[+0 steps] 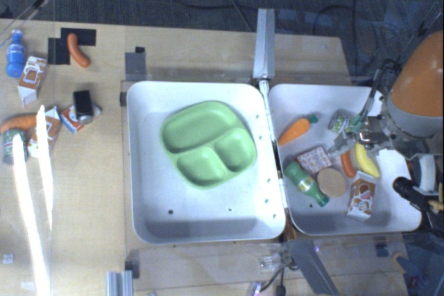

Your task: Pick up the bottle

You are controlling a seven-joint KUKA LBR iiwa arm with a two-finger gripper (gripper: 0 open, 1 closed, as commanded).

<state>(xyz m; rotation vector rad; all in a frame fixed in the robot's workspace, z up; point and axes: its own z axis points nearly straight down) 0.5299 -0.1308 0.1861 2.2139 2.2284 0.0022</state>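
A green bottle [304, 184] lies on its side in the right bin [305, 104], its cap pointing toward the bin's front right and resting next to a round tan disc [331, 183]. My gripper [352, 135] hangs over the right half of that bin, just above a yellow banana [365, 159] and a small orange piece [347, 164]. It is up and to the right of the bottle and apart from it. The arm's orange band [422, 83] covers the bin's right edge.
The right bin also holds a carrot [296, 129], a pink-brown packet [315, 159], a small green item [338, 123] and a milk carton [361, 197]. A green compartment plate [208, 143] sits in the left bin [149, 204]. Loose items, including a blue bottle [15, 53], lie on the bench at far left.
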